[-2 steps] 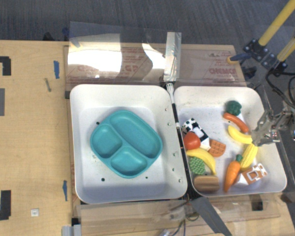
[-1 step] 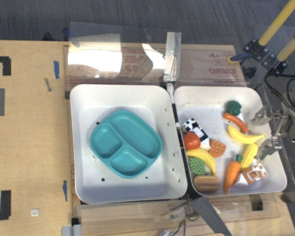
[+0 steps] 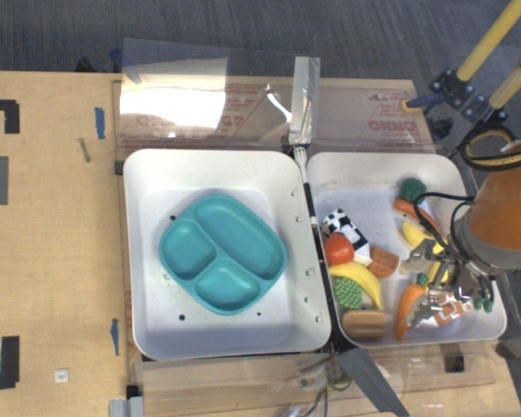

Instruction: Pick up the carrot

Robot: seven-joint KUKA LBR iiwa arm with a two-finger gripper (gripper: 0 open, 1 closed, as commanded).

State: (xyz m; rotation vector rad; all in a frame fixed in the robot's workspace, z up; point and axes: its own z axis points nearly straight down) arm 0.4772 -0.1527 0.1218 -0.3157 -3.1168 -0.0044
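Observation:
An orange carrot lies tilted near the front of the right bin, its thick end uppermost. My gripper is low in that bin, just right of the carrot and touching or nearly touching its upper end. Wires and metal parts clutter the gripper's tip, so its state is unclear. The orange band of the arm sits above it at the right edge. A second orange piece with a green leafy top lies at the back of the same bin.
Left of the carrot are a red tomato, a yellow banana, a green bumpy vegetable, a brown bread roll, a black-and-white toy and a yellow piece. The left bin holds a teal divided plate.

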